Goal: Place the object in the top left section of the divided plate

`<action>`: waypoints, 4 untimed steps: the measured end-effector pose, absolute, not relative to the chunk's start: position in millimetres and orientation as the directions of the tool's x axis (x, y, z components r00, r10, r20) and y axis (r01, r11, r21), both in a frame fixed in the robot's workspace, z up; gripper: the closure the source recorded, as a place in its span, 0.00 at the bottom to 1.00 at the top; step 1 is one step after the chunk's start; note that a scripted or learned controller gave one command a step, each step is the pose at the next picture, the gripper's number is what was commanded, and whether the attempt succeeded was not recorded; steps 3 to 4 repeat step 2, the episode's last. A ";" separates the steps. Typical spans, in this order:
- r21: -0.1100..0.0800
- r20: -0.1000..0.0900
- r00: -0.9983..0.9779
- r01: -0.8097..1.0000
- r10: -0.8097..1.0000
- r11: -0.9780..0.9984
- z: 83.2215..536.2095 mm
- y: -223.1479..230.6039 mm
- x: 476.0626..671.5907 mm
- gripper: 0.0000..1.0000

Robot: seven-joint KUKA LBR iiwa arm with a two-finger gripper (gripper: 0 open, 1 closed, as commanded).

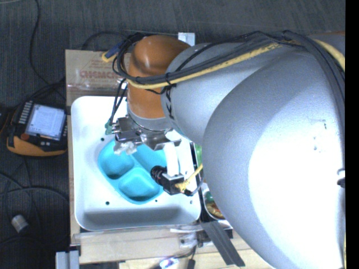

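Blue divided plate [124, 172] near the white bin [90, 150] centre, open floor toward every wall. Gripper [132, 144] directly above; closure perhaps hidden, cannot tell.

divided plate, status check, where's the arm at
Gripper low over blue divided plate, in left white bin. Object not discernible. Arm masks right bin.

Robotics lab, grey arm [269, 128] with taped-on cables reaching over a bench [84, 66], white bin [90, 206] on it, handheld controller [38, 126] (screen lit) on dark carpet [33, 38] at left, loose cables trailing across the floor
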State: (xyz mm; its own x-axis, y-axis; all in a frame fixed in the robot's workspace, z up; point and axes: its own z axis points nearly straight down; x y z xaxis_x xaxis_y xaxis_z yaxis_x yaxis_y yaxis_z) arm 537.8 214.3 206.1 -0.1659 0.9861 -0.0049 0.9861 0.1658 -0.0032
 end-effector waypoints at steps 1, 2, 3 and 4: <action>-0.008 0.000 -0.265 0.964 0.964 0.265 103.4 159.1 481.6 1.00; -0.008 0.004 -0.406 0.914 0.914 0.406 112.0 122.9 489.1 1.00; -0.008 0.004 -0.406 0.914 0.914 0.406 112.0 122.9 489.1 1.00; -0.008 0.004 -0.406 0.914 0.914 0.406 112.0 122.9 489.1 1.00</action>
